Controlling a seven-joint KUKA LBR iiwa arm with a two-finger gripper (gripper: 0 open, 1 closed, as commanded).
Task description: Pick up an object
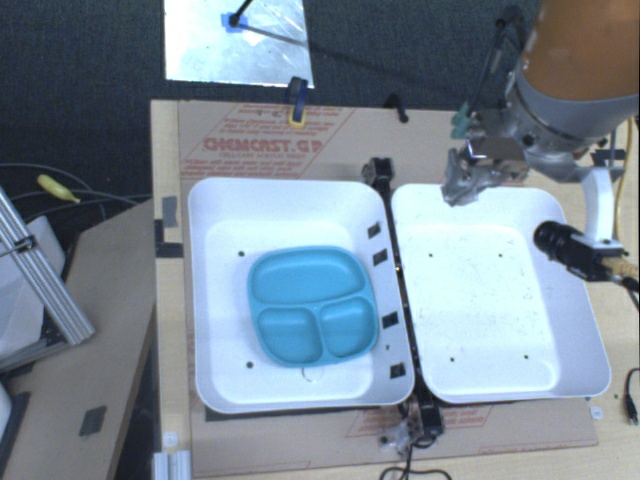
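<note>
A light blue divided plate (312,303) with three compartments lies flat in the left white bin (225,223). My gripper (470,180) hangs over the far edge of the right white bin (560,368), well to the right of the plate and apart from it. Nothing shows between its fingers from this angle.
The arm's orange band and grey wrist (580,58) fill the upper right. A black cylindrical part (570,248) juts over the right bin's right rim. Black clips (385,273) run along the seam between the bins. A silver sheet (240,28) lies beyond the bench.
</note>
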